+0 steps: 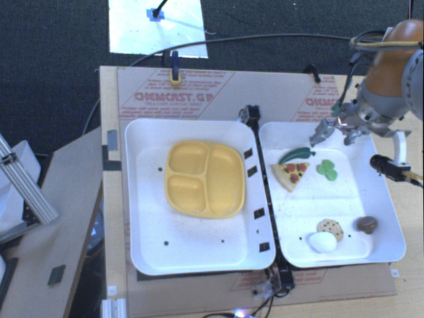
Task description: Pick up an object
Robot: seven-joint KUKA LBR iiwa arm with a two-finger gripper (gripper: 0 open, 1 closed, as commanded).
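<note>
In the right bin [377, 197] lie a green pepper [296, 154], a pizza slice [291, 173], a green leafy piece [326, 170], a cookie [329, 228], a white egg [323, 242] and a brown lump [366, 224]. My gripper [335, 135] hangs over the bin's far edge, up and to the right of the pepper. Its two fingers [320, 134] stand spread apart with nothing between them. It is open and touches none of the objects.
The left bin [149, 217] holds a yellow divided plate [204, 179]. A black hinge strip [262, 184] runs between the two bins. A black-tipped part [387, 167] of the arm juts over the right bin's right rim. A cable [265, 37] arcs across the back.
</note>
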